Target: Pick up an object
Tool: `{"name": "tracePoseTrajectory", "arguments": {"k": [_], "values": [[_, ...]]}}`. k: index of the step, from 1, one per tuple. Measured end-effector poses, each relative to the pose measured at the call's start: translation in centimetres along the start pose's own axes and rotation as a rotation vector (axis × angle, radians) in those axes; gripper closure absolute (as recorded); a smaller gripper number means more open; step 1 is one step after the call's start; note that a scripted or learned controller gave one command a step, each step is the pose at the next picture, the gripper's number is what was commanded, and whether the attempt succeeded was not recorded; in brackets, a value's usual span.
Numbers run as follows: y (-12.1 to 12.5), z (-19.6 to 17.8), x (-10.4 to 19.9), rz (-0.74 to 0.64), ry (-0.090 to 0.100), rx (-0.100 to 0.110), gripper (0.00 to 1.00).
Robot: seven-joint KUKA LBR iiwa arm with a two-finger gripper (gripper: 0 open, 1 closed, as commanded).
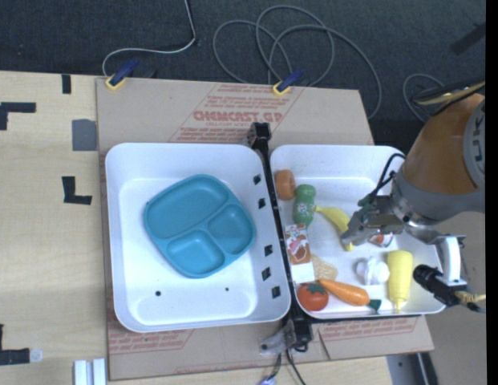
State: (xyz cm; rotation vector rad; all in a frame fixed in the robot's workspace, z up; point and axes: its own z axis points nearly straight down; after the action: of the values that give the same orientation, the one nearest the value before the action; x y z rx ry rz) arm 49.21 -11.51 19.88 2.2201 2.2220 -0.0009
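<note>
Camera view: arm over right bin [337, 155].
Jaws [359, 233]: just beside banana [335, 216]; open or closed, cannot tell.
Left bin [120, 215]: blue divided plate [200, 224].

Arm [445, 167] cut off at right

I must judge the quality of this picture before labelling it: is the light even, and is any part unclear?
Camera view: soft, even light, with faint shadows inside the left bin around the blue plate; no strong glare; the picture is a little grainy, and the gripper and small toys in the right bin look blurred.
</note>
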Motion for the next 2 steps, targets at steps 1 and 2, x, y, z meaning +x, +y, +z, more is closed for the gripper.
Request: {"name": "tracePoseTrajectory", "arguments": {"k": [1,2], "values": [[6.1,6.4,1.1,0.0,0.001,0.003,1.0],[8.9,-2.3,5.4,-0.001,0.0,0.0,1.0]]}}
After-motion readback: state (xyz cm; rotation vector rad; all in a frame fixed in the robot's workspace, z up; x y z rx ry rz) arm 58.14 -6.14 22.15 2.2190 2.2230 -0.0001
